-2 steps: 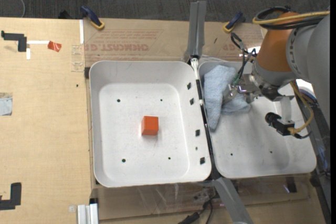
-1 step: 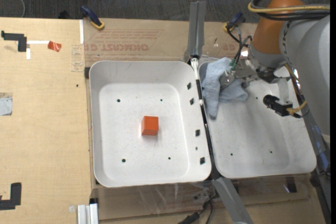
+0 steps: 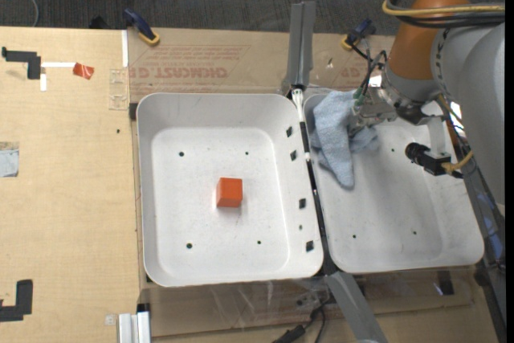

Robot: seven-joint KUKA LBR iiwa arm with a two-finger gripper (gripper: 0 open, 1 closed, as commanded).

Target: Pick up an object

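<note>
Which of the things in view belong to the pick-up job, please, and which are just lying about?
Part of the job:
- gripper, down at the cloth
- pale blue cloth, bunched in the right bin
- orange block in the left bin

Just lying about:
- blue clamps
- cardboard sheet

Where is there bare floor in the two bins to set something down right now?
The left bin is mostly bare all round the orange block near its middle. In the right bin, the near half, below the blue cloth, is bare. Its far end is crowded: the cloth is bunched against the divider and the tool sits at it.
</note>
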